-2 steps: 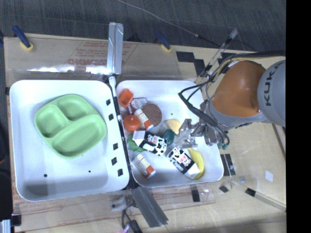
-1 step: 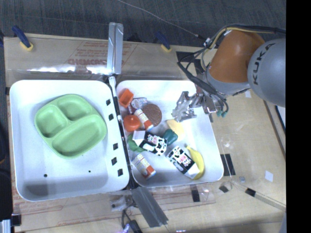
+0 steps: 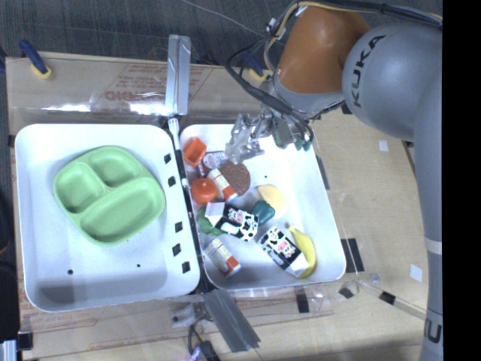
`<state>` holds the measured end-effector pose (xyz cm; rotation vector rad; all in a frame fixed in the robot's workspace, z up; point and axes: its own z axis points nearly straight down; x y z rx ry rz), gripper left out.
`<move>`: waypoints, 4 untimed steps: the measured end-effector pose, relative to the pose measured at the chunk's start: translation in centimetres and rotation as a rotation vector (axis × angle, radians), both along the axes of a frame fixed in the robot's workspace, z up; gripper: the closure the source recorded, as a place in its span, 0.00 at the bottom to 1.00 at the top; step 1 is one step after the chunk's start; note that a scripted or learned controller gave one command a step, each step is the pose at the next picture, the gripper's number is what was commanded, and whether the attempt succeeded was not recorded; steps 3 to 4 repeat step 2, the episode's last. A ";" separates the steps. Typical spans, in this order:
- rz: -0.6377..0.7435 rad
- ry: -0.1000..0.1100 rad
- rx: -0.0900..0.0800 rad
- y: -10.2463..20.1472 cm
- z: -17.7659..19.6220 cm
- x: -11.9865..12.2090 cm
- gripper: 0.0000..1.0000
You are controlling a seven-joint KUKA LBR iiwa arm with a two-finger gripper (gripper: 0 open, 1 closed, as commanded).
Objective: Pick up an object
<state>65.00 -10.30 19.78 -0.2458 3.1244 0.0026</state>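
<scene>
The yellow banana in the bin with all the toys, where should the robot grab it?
Probably across the banana's middle, coming straight down from above. It lies flat near the right bin's lower right corner, curving round a black-and-white cow-print carton that touches its inner side. One finger would need to slip between them; the outer side looks freer.

A green divided plate [image 3: 110, 193] lies in the left bin [image 3: 30, 224].

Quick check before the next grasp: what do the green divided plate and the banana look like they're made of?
Green divided plate: looks like molded plastic, an even pale green with a soft sheen and rounded compartment walls. Banana: probably a plastic toy, judging by its smooth, uniform yellow with no spots, though a real one cannot be ruled out from here.
</scene>
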 end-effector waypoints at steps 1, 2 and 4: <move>-0.155 0.002 0.000 7.1 4.7 -6.9 1.00; -0.439 0.008 -0.001 8.7 -0.7 -2.5 1.00; -0.439 0.008 -0.001 8.7 -0.7 -2.5 1.00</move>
